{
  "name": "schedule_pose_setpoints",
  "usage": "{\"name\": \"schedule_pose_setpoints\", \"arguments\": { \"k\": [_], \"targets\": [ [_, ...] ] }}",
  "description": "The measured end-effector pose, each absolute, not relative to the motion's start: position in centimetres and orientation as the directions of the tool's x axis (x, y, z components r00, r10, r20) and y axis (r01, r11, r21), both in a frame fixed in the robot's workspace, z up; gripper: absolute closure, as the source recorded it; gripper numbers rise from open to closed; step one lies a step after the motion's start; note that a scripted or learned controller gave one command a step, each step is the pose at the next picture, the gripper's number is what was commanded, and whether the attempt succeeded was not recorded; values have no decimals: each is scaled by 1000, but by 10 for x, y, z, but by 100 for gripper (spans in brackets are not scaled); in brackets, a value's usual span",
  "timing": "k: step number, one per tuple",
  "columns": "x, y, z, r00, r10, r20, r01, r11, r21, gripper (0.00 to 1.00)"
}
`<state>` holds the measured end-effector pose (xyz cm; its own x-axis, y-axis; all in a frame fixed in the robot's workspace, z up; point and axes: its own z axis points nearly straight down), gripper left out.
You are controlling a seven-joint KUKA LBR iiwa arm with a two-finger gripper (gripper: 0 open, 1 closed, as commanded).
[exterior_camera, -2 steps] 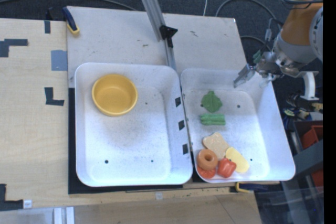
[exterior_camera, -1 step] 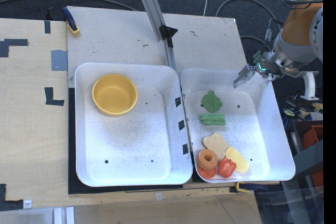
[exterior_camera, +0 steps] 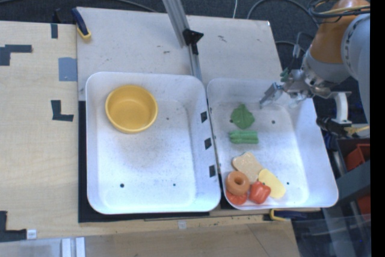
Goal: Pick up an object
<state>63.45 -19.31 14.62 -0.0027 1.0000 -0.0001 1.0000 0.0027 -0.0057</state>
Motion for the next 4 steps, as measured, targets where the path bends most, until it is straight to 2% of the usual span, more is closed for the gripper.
{"name": "schedule_pose_setpoints", "arguments": {
  "k": [1, 2, 4],
  "targets": [
    [633, -192, 92, -3, 1000, 0, 1000, 3, -6, 0],
    [635, -191, 106, -4, 1000, -2, 1000, 4, -2, 100],
    [636, -185, 229, -2, 1000, -2, 1000, 2, 6, 100]
  ]
}}
